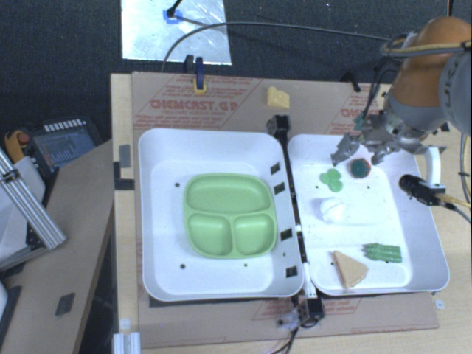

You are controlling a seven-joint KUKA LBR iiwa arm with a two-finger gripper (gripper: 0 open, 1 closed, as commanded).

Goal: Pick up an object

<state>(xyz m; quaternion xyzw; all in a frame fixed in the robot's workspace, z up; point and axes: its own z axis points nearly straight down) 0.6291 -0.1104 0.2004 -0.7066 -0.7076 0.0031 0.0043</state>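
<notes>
My gripper hangs over the far part of the right bin, open, its two fingers spread wide. A small dark teal ball lies on the bin floor just in front of the gap between the fingertips, not clasped. Close to its left is a small green leafy piece. Nearer the middle of the bin rests a white rounded object. A green ridged item and a tan wedge lie near the front edge.
The left bin holds a pale green divided plate. A black divider runs between the bins. A yellow block sits on the cardboard behind them. The arm's black fitting overhangs the right bin's right side.
</notes>
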